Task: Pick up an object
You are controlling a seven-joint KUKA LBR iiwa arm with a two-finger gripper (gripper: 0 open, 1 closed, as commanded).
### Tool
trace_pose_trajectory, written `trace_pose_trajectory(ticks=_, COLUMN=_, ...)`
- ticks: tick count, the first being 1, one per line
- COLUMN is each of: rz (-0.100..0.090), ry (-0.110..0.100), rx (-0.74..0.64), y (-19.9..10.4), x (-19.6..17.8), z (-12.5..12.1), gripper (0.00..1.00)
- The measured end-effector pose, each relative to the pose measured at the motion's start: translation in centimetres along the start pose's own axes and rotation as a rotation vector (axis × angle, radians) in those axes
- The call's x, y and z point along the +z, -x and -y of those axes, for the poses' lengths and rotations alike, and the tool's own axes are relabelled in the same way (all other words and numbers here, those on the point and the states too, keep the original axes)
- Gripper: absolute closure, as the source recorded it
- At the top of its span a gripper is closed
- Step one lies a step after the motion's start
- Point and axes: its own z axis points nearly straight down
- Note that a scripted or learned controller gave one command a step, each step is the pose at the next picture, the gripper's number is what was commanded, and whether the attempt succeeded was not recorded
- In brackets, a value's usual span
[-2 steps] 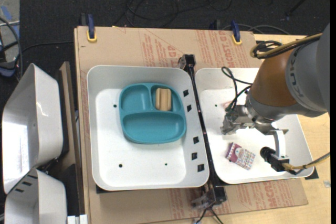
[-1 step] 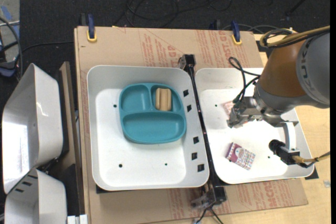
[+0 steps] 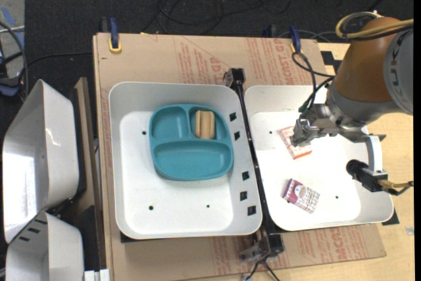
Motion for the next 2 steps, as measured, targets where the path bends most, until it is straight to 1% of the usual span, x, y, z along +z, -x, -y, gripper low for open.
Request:
trace_pose_trajectory(ticks=1, rz=0.001, ry=0.001, rx=-0.001, y=-0.3, x=-6.3, z=-0.5, gripper=1.00)
trace_pose_trajectory(ticks=2, rz=-0.002, ry=-0.007, rx=-0.004, y=-5.7, x=-4.6, z=-0.5, gripper=1.00)
